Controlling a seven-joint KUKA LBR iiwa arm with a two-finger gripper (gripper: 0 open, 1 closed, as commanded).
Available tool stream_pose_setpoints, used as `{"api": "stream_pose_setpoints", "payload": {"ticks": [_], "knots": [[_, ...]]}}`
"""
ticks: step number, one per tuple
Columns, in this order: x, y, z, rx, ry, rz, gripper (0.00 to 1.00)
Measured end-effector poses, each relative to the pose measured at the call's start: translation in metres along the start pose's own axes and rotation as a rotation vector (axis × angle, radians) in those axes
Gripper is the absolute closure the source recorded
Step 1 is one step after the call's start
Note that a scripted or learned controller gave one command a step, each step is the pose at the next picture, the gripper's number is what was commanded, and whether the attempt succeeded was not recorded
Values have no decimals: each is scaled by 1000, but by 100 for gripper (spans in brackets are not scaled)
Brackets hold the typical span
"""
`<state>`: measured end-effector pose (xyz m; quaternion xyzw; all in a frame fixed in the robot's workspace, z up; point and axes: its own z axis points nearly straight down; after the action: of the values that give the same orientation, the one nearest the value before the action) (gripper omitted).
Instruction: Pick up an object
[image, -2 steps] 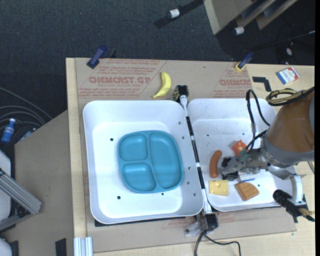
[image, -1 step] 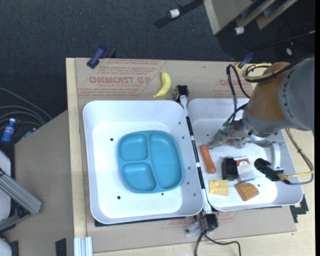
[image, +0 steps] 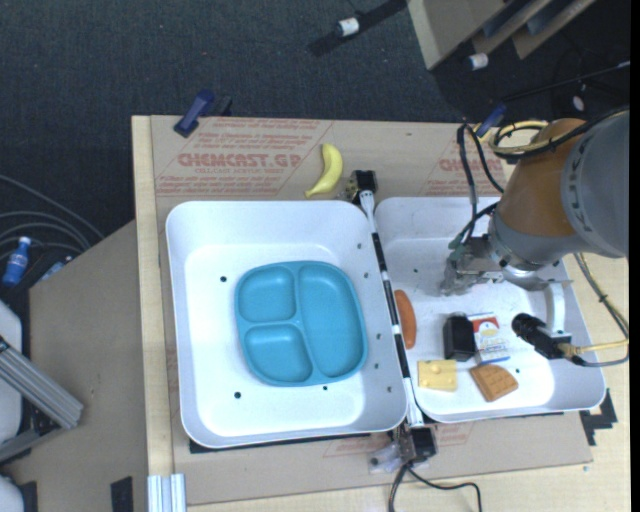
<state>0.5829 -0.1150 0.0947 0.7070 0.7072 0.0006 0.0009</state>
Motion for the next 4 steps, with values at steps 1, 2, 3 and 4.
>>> {"api": "stream_pose_setpoints", "payload": {"ticks": [1, 2, 3, 4], "knots": [[0, 0, 0, 0, 0, 0, 0], [11, 52, 10, 5, 1, 0, 0], [11, 53, 0, 2, 0, -1, 100], [11, 52, 0, 3, 0, -1, 0]]}}
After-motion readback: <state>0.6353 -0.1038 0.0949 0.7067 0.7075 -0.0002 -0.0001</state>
